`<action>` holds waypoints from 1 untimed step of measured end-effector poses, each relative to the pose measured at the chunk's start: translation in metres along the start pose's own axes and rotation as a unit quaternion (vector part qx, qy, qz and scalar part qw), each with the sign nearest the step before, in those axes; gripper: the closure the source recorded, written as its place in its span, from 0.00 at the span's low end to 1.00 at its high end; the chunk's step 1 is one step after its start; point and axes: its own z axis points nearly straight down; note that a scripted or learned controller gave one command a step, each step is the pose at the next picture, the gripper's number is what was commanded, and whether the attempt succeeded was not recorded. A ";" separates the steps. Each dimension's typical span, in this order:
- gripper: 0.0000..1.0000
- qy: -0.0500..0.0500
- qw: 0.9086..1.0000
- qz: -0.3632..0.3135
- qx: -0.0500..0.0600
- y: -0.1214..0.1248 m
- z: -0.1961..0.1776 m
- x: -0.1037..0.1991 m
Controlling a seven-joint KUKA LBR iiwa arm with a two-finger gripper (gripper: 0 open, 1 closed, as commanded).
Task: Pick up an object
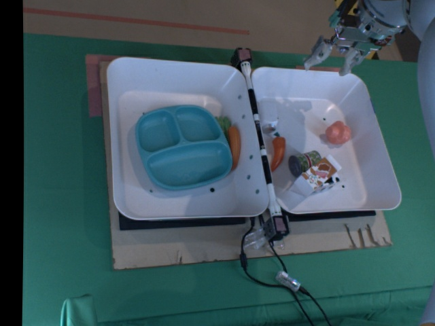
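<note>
**A:** Camera view. Where do you find the gripper?

**B:** You see the gripper (332, 56) at the upper right, above the far rim of the right bin (380, 161). Its two fingers (314, 54) stand apart with nothing between them.

**A:** And the objects you could pick up?

**B:** In the right bin: a pink round toy (338, 133) towards the right wall, well apart from the gripper; a small printed carton (319, 175) and a dark can (304, 161) touching each other near the front; an orange pepper-like piece (278, 153) just beside the divider (260, 138).

**A:** The left bin?

**B:** In the left bin (122, 80) you see a teal divided plate (182, 146), lying flat. A toy carrot (234, 145) with green leaves lies against the plate's right edge.

**A:** Beneath the bins?

**B:** Cardboard (204, 253) on a green cloth (61, 182); a black cable (262, 270) trails off the front.
</note>
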 end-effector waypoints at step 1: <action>0.00 -0.002 1.000 0.000 0.003 0.005 0.091 0.024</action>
